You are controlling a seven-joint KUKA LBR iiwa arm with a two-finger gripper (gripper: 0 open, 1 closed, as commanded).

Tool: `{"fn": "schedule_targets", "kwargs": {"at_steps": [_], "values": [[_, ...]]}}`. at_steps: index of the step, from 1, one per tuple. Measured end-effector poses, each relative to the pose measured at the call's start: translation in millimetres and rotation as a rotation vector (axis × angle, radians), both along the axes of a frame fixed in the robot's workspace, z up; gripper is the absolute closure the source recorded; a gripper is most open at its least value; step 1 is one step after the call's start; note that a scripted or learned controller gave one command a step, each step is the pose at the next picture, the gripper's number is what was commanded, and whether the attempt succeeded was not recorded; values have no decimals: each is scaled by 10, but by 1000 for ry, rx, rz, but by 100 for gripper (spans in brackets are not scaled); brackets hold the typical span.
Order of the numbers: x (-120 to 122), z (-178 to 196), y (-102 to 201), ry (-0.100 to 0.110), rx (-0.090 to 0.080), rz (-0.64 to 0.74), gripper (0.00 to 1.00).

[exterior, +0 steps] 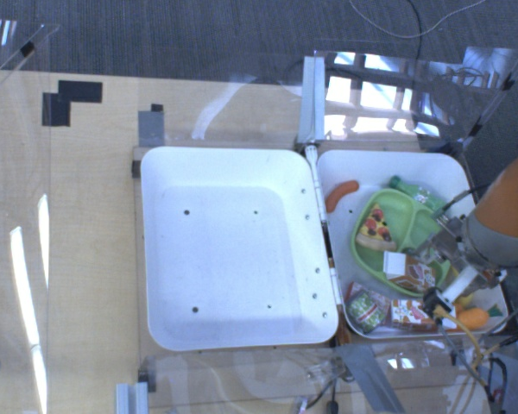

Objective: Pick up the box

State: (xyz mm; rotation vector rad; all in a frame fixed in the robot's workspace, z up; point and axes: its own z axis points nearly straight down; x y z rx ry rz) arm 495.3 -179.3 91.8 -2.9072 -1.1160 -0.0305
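A small box [407,271], white with a red and brown print, lies in the right bin [453,169] just below a green plate [404,221]. My gripper [433,254] hangs over the plate's right edge, just right of and above the box. The grey wrist with its orange band [511,207] reaches in from the right and hides the bin's right side. Nothing can be seen held.
The right bin also holds a pizza slice [378,229] on the plate, a sausage [341,194], a green item [412,190], a bag of vegetables [367,309], a red packet [411,316] and an orange [473,319]. The left bin [155,257] sits alongside.
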Motion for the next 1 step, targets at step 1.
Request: {"fn": "schedule_targets", "kwargs": {"at_steps": [1], "values": [[-31,50,8,5,-12,35,0]]}}
